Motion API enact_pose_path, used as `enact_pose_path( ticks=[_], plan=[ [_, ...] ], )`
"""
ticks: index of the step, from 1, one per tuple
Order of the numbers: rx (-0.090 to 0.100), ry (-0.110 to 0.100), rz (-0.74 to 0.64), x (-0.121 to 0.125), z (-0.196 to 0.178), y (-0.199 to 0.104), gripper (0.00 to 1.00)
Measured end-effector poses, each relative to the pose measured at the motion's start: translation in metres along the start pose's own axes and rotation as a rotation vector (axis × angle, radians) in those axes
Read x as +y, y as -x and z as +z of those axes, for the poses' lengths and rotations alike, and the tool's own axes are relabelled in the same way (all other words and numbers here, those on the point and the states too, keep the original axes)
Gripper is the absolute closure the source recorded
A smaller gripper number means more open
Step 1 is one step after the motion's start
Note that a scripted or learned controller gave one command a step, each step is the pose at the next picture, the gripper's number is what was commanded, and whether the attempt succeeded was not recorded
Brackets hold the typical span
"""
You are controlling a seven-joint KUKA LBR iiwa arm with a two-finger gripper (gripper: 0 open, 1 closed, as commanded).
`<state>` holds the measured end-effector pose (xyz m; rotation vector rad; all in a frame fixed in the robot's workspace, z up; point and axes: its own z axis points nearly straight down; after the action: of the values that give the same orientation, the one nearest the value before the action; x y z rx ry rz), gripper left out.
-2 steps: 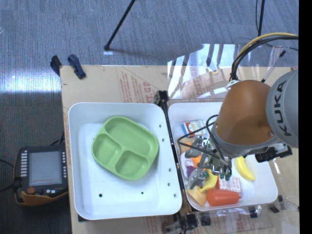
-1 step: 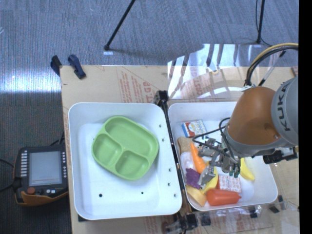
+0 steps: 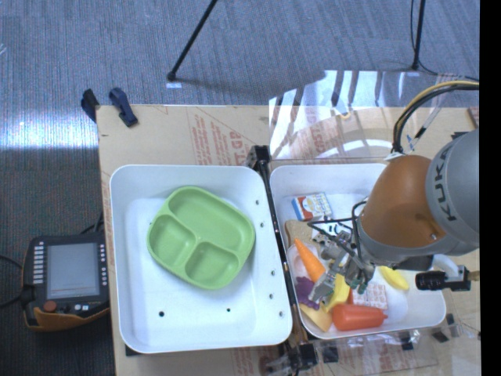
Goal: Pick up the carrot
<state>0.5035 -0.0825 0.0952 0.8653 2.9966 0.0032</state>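
Surface (image 3: pixel 188 131): brown board carrying two shallow white bins side by side.
Left bin (image 3: pixel 129 288): holds a green plate (image 3: pixel 201 237) with three compartments, lying toward the bin's upper middle.
Right bin (image 3: pixel 429 313): crowded with small things, partly covered by the arm (image 3: pixel 407 210), which comes in from the right.
Carrot (image 3: pixel 308 261): orange, lying at a slant in the left part of the right bin, its thinner end pointing up and left; it sits just left of the gripper.
Around the carrot: a small box (image 3: pixel 313 206) with red and blue print lies above it near the bin's far wall; a purple thing (image 3: pixel 303 290) lies just below it; a yellow piece (image 3: pixel 339 294) sits to its lower right.
Other things: a red-orange piece (image 3: pixel 358 316) lies near the bin's front wall; another yellow piece (image 3: pixel 394 279) lies to the right, under the arm.
Gripper (image 3: pixel 338 266): low in the right bin, beside the carrot's right side and above the yellow piece; whether its grip is released or clenched, I cannot tell, and nothing shows as held.
Off the surface: a handheld screen unit (image 3: pixel 69 276) lies on the floor at left.
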Motion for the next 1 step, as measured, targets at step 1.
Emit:
enact_pose_path(
  ticks=[1],
  plan=[
    [0.000,-0.002,-0.002,-0.0005,-0.0091,0.0012,1.00]
  ],
)
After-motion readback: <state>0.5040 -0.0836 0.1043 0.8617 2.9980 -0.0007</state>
